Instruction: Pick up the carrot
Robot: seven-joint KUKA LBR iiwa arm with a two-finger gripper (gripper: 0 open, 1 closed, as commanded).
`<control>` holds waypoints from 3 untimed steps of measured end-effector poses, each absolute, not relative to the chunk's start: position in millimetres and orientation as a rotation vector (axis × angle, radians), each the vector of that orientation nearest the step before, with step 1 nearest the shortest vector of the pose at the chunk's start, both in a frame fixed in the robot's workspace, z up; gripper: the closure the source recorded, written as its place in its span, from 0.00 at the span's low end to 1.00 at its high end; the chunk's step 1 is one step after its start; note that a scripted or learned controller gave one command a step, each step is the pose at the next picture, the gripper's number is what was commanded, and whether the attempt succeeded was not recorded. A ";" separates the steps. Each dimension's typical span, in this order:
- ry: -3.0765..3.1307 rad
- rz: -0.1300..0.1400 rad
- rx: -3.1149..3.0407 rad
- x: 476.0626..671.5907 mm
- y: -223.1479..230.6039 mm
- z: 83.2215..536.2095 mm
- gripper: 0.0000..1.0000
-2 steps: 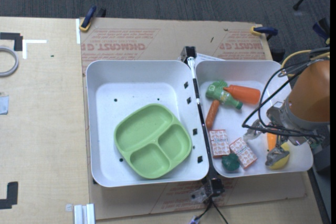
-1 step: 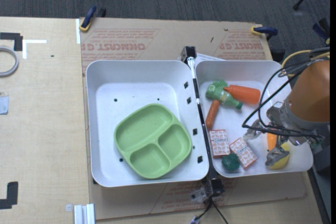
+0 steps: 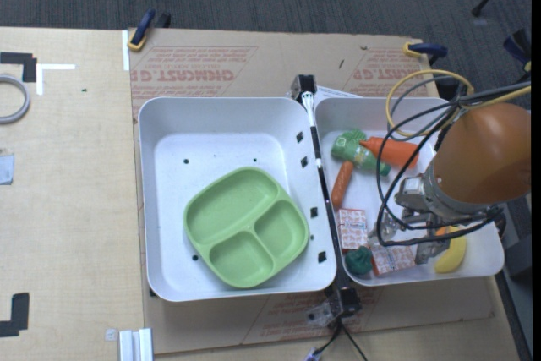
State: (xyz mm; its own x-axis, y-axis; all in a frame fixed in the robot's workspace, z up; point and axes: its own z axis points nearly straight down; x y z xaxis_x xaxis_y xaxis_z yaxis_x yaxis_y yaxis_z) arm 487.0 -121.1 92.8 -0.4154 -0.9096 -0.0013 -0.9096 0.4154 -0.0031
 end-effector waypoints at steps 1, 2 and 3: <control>2.643 0.000 -1.691 573.6 -169.6 210.0 0.00; 2.543 0.002 -1.840 556.4 -197.9 92.6 0.00; 2.259 0.002 -2.180 538.2 -177.4 92.3 0.00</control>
State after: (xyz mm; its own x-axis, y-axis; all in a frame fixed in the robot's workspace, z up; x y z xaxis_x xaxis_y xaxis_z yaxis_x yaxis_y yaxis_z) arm 538.2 -177.4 92.3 -0.0354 -0.9994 -0.0026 -0.9994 0.0354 -0.0010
